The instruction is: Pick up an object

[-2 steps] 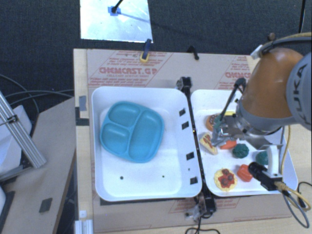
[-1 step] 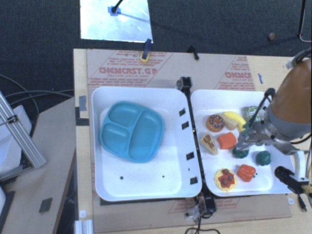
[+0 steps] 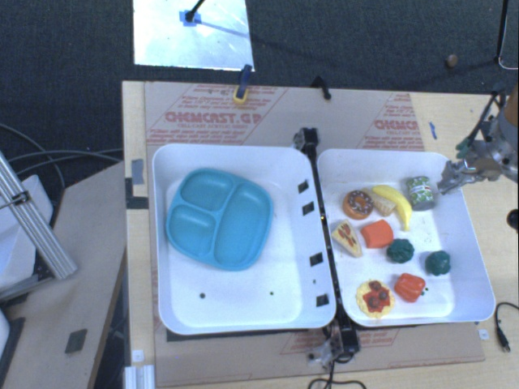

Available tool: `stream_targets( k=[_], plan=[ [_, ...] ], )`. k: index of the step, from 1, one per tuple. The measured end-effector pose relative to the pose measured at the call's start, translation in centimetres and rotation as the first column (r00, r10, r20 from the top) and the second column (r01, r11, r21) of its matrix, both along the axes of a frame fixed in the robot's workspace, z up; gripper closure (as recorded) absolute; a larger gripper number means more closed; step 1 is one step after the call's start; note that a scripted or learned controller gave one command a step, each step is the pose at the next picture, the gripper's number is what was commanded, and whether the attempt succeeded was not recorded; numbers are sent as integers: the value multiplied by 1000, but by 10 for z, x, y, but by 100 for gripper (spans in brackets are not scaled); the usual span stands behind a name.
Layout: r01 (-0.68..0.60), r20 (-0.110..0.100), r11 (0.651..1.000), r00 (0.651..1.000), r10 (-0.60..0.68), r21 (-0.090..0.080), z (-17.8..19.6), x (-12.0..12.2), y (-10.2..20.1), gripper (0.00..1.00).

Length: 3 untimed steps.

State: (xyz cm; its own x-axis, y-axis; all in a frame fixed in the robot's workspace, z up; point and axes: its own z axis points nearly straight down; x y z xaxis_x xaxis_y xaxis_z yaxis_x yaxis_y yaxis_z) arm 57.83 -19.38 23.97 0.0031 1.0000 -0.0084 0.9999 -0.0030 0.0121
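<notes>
I see the pincer [image 3: 448,177] at the right bin's [image 3: 466,217] upper right rim, just beside the green can [image 3: 420,191]; I cannot tell how it stands. Right bin contents: donut [image 3: 357,204], banana [image 3: 395,202], pizza slice [image 3: 347,238], orange block [image 3: 377,233], two broccoli pieces [image 3: 400,251], red pepper [image 3: 409,286], small pizza [image 3: 375,297]. Left bin [image 3: 186,298] on the counter [image 3: 211,112] holds a blue divided plate [image 3: 219,219].
</notes>
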Motion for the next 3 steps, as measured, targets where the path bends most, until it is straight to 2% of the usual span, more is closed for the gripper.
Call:
stream_targets(
  k=[1, 2, 3],
  plan=[
    [-8, -12, 1000, 1000, 9, 10, 24, -64, 46, 100],
    [-13, 8, 1000, 1000, 13, 4, 150, 0, 69, 100],
    [-14, 2, 1000, 1000, 14, 7, 199, 94, 117, 100]
  ],
)
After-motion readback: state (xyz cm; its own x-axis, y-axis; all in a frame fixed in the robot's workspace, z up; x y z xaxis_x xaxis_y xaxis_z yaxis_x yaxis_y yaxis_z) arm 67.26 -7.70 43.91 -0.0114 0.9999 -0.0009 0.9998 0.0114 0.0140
